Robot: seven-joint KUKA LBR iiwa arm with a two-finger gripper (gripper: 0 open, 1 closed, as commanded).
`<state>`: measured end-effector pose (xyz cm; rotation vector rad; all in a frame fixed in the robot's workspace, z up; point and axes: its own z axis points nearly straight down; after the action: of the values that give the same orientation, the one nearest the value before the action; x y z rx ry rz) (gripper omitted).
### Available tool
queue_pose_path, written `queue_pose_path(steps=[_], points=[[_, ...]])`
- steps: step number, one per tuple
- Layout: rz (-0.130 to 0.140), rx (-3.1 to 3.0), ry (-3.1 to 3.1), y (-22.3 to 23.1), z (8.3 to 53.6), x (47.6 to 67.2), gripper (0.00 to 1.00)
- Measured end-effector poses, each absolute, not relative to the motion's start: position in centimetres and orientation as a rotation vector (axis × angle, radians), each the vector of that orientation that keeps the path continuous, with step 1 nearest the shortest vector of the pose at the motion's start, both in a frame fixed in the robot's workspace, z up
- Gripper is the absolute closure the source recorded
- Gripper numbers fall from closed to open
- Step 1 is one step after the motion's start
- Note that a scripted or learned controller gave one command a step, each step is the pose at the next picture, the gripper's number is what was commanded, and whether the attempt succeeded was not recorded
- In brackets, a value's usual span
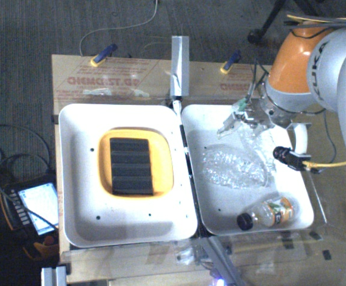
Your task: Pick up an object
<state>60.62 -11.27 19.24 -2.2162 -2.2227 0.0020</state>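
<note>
- Two shallow white bins side by side on a bench: left bin [77, 177] and right bin [209, 213], a narrow grey divider post [179, 64] rising at the far end of the seam between them.
- In the left bin, near its middle: a yellow tray [164, 165] with a black ribbed insert.
- In the right bin, three things: a crumpled clear plastic bag [232, 167] at the middle, a small bottle [267, 213] with a black cap lying on its side at the near right corner, and more clear plastic film [253, 139] at the far side.
- Gripper [240, 117] low over the far part of the right bin, at the end of the grey arm [316, 70] with its orange band.
- Crumpled bag just nearer the camera than the gripper, close by; contact not discernible.
- Bottle well apart from the gripper, toward the near edge.
- Cannot tell whether the pincer is spread or pressed together; too blurred against the film.
</note>
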Motion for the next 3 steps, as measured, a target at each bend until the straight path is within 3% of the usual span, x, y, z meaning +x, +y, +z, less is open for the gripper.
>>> queue_pose_path(steps=[1,2,3], points=[[-0.01,-2.27,-2.183,-14.0,9.8,57.8,0.0],[-0.016,-2.283,-2.181,-19.2,9.4,54.1,0.0],[-0.04,-2.137,-2.338,-21.2,9.7,52.2,0.0]])
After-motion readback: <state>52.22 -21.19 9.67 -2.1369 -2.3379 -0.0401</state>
